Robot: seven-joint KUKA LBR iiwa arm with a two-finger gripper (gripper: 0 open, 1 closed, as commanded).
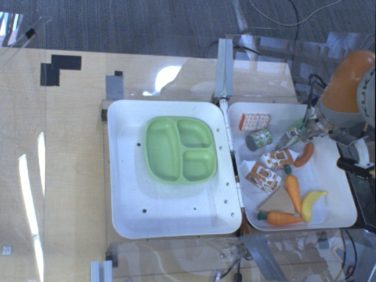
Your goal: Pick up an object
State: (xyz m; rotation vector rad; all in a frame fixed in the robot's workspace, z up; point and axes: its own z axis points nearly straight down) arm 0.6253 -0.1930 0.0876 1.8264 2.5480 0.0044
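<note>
- We see two shallow white bins side by side on the bench: the left bin (126, 216) and the right bin (343, 213).
- In the left bin lies a green divided plate (179, 150), with one long compartment on its left and two smaller ones on its right.
- The arm (346, 93), grey with an orange band, comes in from the right and hangs over the far part of the right bin.
- The gripper (292, 138) is low over this bin, pointing to the left; its fingers look a little spread, with nothing between them.
- Just left of the gripper lies a small green-grey can (259, 138) on its side, and beyond it, on the far side, an orange and white carton (254, 121).
- Just beside the gripper, on its near right, lies a red sausage (304, 155).
- Near the gripper's tip there are two small brown and white cartons: one (278, 158) in the middle of the bin, the other (263, 177) a little nearer and to the left.
- One carrot (293, 192) lies nearer to us, another carrot (282, 218) rests by the near wall, and a yellow banana (312, 204) lies to the right of them.
- A brown triangular piece (278, 202) lies between the two carrots.
</note>
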